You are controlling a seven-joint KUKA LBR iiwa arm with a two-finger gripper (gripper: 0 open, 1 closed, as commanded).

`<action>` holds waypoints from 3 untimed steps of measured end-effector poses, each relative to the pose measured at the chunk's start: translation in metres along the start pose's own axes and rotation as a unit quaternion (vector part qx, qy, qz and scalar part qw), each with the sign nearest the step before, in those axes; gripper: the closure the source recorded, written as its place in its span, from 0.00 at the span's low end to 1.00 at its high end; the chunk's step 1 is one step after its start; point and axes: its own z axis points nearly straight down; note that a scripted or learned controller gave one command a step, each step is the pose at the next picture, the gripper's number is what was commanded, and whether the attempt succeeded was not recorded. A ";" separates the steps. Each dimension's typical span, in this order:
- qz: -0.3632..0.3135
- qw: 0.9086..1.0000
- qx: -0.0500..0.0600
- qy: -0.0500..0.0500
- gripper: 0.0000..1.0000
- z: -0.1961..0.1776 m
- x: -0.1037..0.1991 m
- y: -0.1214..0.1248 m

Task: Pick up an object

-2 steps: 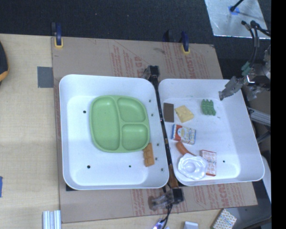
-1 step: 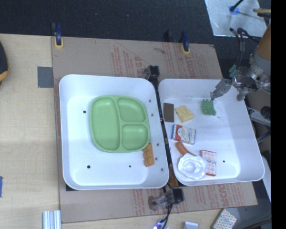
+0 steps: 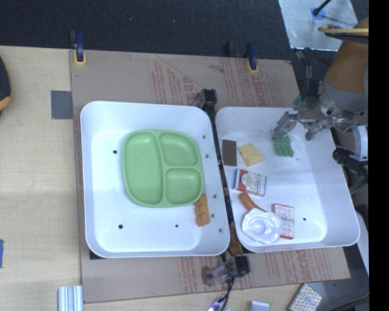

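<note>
My gripper (image 3: 296,131) hangs over the far part of the right bin (image 3: 324,193), fingers spread open with nothing between them. A small green knobbly object (image 3: 284,148) lies on the bin floor just below the left fingertip (image 3: 281,129); whether they touch I cannot tell. Further left lie a yellow wedge (image 3: 250,154) and a dark brown rectangle (image 3: 229,152). Nearer the front are a printed packet (image 3: 251,182), an orange sausage-like piece (image 3: 249,201), a clear white cup (image 3: 259,227) and a red-and-white packet (image 3: 284,218).
The left bin (image 3: 100,193) holds a green divided plate (image 3: 163,168) and a small orange-brown piece (image 3: 201,210) by its right wall. The two bins' rims meet along the middle. The arm's grey and orange wrist (image 3: 347,70) stands at the right bin's far corner.
</note>
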 end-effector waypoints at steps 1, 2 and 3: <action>0.000 1.000 0.000 0.000 0.00 0.065 -0.006 0.007; 0.003 1.000 -0.003 -0.001 0.00 0.062 -0.024 0.018; 0.002 1.000 -0.004 0.000 0.00 0.046 -0.019 0.018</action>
